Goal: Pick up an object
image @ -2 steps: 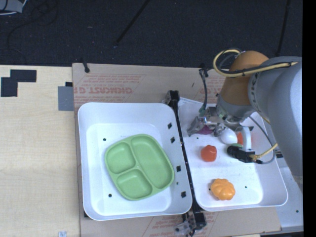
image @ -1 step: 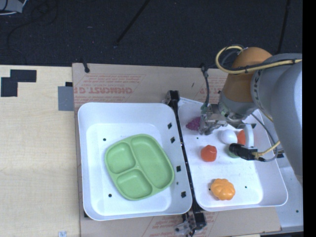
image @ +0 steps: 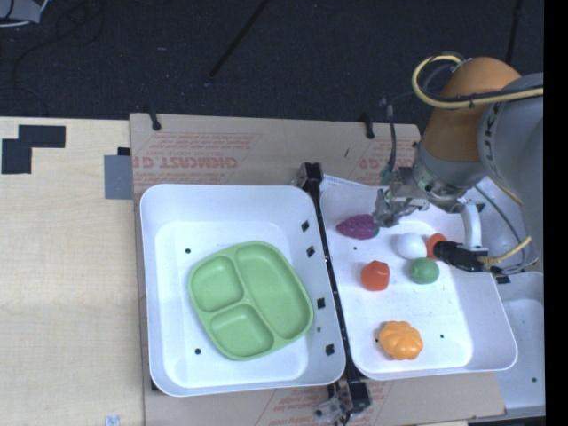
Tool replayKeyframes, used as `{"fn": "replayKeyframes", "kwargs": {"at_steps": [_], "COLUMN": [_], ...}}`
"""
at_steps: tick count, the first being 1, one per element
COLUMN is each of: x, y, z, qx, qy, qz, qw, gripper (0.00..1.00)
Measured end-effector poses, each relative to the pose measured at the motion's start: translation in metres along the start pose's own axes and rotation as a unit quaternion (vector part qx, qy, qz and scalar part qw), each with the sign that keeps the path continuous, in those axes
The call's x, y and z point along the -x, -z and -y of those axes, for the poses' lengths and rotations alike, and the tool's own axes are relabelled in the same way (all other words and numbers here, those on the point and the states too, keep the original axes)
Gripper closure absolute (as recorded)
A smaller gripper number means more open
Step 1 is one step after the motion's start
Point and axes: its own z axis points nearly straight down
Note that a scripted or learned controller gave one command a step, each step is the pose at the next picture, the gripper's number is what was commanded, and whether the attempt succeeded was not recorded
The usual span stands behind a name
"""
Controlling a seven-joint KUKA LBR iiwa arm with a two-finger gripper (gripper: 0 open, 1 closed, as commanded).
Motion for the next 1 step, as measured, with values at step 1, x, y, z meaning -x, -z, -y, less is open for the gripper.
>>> {"fn": "replayKeyframes", "kwargs": {"at_steps": [1], "x": [0.0015], "y": [0.0535], "z": [-0.0009], "qx": [0.0], "qy": [0.003], "qz": [0.0], "qw": [1.0], "gripper": [1.0]}}
